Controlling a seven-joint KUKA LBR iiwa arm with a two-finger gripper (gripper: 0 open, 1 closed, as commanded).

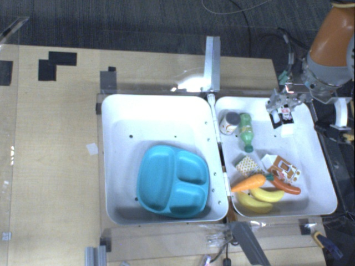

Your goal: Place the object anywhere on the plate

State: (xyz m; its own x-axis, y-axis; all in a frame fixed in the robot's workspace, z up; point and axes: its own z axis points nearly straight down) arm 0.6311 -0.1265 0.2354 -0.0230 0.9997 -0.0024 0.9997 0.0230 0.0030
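The blue plate (173, 180), moulded into compartments, lies in the near part of the left bin (116, 148) with nothing on it, so the placing is not yet done. The picture does not settle which object is meant. All the candidates sit in the right bin (319, 165): a carrot (248, 183) lying against a banana (259, 199), a red sausage (285, 188) touching both, two small packets (247, 164) just behind them, and a green bottle (246, 131) beside a small can (229, 122) at the far left corner.

The hand (282, 108) hovers over the far right part of that bin, well apart from the pile. I cannot tell whether it is apart or together, and nothing can be made out in it.

The main risk, as I judge it, is the crowding. The carrot, banana and sausage touch, so a grasp aimed at one may nudge the others, catch two at once, or slip off a rounded side. The bottle lies on its side and may roll. Carrying anything to the plate means crossing the raised rims where the bins meet, and a low path could knock the load loose there. A release near the plate's edge may let a round thing roll off into the bin or onto the counter (55, 176).
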